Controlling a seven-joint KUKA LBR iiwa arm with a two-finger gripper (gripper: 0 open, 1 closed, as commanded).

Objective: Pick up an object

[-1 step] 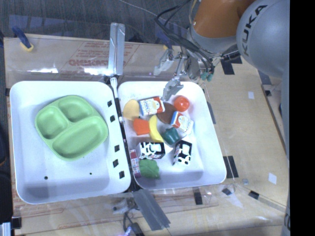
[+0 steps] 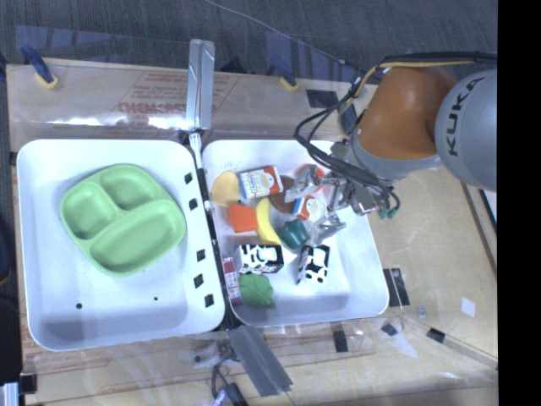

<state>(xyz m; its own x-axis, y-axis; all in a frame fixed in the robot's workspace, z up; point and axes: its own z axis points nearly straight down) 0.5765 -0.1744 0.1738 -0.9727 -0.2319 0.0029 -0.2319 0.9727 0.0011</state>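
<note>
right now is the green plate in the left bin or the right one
In the left bin: the green plate lies flat on its floor, right side up, compartments showing.

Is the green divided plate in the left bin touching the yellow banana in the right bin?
Apart. The camera view shows the green divided plate lying in the left bin, while the yellow banana lies in the right bin, with both bin walls between them.

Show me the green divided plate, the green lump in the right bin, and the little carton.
green divided plate (image 2: 123, 218): camera view, centre ridge.
green lump (image 2: 256, 290): camera view, its top.
carton (image 2: 259, 183): camera view, printed face.
</note>
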